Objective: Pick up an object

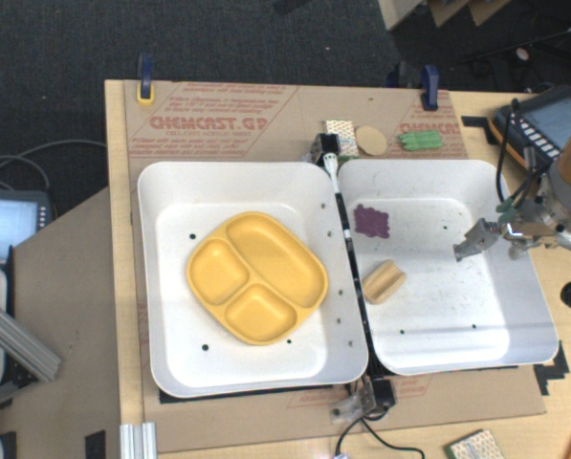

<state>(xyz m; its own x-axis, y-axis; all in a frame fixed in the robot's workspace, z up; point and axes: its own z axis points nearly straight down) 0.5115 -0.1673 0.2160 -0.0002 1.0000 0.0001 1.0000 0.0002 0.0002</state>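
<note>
- the gripper [476, 240] reaches in from the right over the right bin [515, 344], near that bin's right-hand wall; its grey tip is what shows, and whether it stands wide or narrow i cannot tell; nothing is seen held at it
- a tan block-shaped object [383, 281] lies on the floor of the right bin near its left wall, tilted on a diagonal; it sits well apart from the gripper, to the gripper's left and a little lower in the view
- a purple object [371, 221] lies flat in the same bin, above the tan block and close to the divide between the bins; apart from both the block and the gripper
- the left bin [165, 285] holds a yellow divided plate [256, 277] with three compartments, lying roughly in the bin's middle and turned at an angle
- on the cardboard sheet [208, 118] behind the bins rest a green object [421, 141] and a round tan disc [371, 141], side by side, outside the bins
- two blue clamps [429, 86] pin the sheet's far edge; a black cable [27, 156] runs over the dark floor to the left
</note>
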